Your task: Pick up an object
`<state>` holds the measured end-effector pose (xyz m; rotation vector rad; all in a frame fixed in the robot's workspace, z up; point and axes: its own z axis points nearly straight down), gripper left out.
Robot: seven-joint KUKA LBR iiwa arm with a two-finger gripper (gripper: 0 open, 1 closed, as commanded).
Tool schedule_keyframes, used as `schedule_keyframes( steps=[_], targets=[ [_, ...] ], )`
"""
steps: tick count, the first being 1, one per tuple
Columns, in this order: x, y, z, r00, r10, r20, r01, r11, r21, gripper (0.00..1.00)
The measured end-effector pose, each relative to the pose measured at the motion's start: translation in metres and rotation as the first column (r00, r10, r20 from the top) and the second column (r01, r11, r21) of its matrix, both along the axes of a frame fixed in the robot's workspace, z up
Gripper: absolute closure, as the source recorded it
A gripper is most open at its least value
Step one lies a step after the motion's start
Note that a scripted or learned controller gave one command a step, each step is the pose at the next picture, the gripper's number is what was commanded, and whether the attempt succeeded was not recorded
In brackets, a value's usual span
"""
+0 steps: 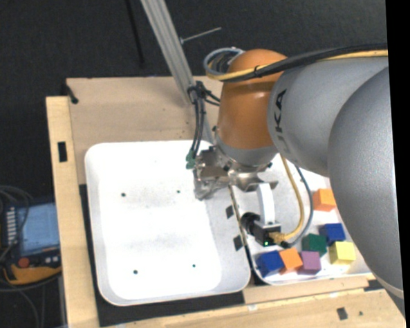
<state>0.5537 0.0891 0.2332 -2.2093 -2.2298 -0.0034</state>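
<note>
Hovering above the right bin (336,275): end effector (249,183), spread or pressed together, cannot tell. Blue cube (270,262) is lying nearest, toward the view's lower edge from the end effector, touching an orange cube (291,258); purple cube (311,261) is sitting farther right.

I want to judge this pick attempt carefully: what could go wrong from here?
1. The blue block, orange block and purple block sit tightly together, so the claw may knock a neighbour.
2. They lie by the near wall of the right bin, leaving little room.
</note>
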Motion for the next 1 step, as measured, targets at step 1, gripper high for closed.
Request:
schedule_keyframes(
  steps=[1],
  targets=[
    [0.0004, -0.0032, -0.0009, 1.0, -0.006, -0.001, 0.006, 1.0, -0.001, 0.0]
  ],
)
